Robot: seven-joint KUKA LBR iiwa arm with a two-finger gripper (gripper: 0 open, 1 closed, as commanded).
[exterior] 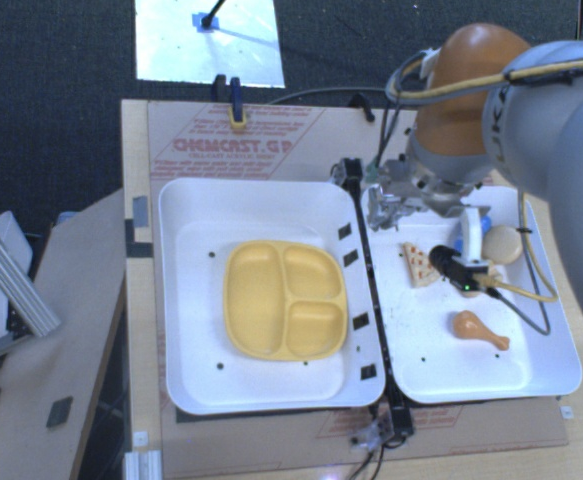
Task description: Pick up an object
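Observation:
My gripper (383, 211) hangs low over the far left corner of the right bin (531, 368), close to the wall between the two bins. A toy pizza slice (416, 264) lies just in front of it and to the right. Further right are a blue and white object (470, 232) and a beige ball (504, 244). A brown toy drumstick (478, 329) lies near the middle of the right bin. Nothing shows between the gripper's tips.
The left bin (191, 368) holds a yellow divided plate (285, 299). The arm's big grey and orange wrist (471, 88) hides the far part of the right bin. A blue clamp (237, 101) stands on the cardboard behind the bins.

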